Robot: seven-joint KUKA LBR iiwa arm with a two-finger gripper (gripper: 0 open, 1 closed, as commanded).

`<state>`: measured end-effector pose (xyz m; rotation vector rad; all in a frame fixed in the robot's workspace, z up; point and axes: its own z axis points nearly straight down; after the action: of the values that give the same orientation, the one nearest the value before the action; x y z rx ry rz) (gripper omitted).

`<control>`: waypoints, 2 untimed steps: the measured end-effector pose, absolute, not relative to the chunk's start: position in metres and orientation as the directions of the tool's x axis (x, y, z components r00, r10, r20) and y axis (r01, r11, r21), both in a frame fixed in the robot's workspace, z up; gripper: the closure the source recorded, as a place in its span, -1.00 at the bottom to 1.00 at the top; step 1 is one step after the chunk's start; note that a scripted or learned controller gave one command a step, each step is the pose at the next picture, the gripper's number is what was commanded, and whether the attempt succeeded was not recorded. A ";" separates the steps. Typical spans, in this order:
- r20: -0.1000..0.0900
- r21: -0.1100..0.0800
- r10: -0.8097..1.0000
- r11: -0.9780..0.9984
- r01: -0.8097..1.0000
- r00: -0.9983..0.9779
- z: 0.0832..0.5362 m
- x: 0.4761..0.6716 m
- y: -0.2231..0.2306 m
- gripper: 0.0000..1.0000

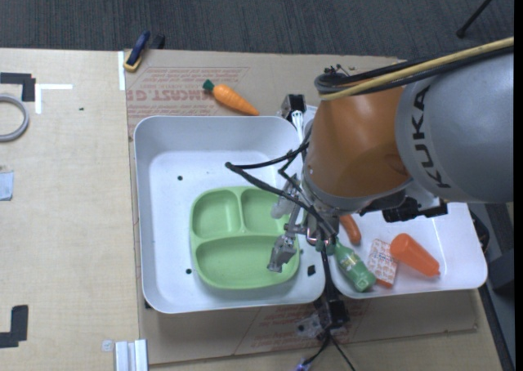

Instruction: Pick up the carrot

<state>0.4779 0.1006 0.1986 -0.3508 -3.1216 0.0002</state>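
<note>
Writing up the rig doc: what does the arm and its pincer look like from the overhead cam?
The grey KUKA arm has rounded, smooth housings, with black KUKA lettering on its side. A broad glossy orange band sits above the wrist. Thin black cables loop out from under the band. The small metallic pincer is grey, slim and mechanical-looking at the tip.

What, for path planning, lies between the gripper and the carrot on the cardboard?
Camera view: green plate, a black cable, then the white bin's far wall.

A divided plate lies in the left bin (a carrot lies on the cardboard behind it).
</note>
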 end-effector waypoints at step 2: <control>-0.005 0.001 -0.025 1.000 -0.025 -1.000 0.230 0.541 0.104 -1.00</control>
<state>0.5413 0.1041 0.2301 0.0388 -3.1462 -0.0017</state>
